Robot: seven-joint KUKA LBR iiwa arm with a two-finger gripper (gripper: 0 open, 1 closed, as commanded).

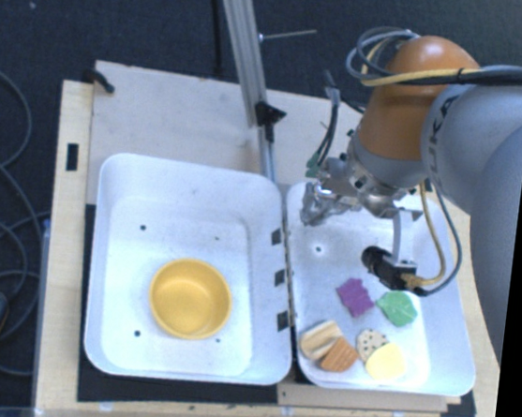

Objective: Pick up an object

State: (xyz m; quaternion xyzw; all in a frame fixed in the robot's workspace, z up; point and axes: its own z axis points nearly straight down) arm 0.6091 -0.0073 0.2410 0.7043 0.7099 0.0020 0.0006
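— Where's the pincer [316, 206]?
— Over the right bin [442, 352], at its far left corner; I cannot tell its state.
— And the objects?
— Purple block [356, 296], green piece [399, 308] and yellow piece [387, 362] lie near the front; a yellow bowl [191, 297] sits in the left bin [126, 233].

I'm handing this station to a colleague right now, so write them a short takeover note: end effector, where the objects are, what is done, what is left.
End effector: over the far left corner of the right bin, nothing visibly held.
Right bin, near end: purple piece, green piece, yellow piece, spotted cracker, tan block, orange wedge, bunched together.
Left bin: yellow bowl.
Done: no pick yet.
Left: move toward the cluster, descend, grasp one object, lift.
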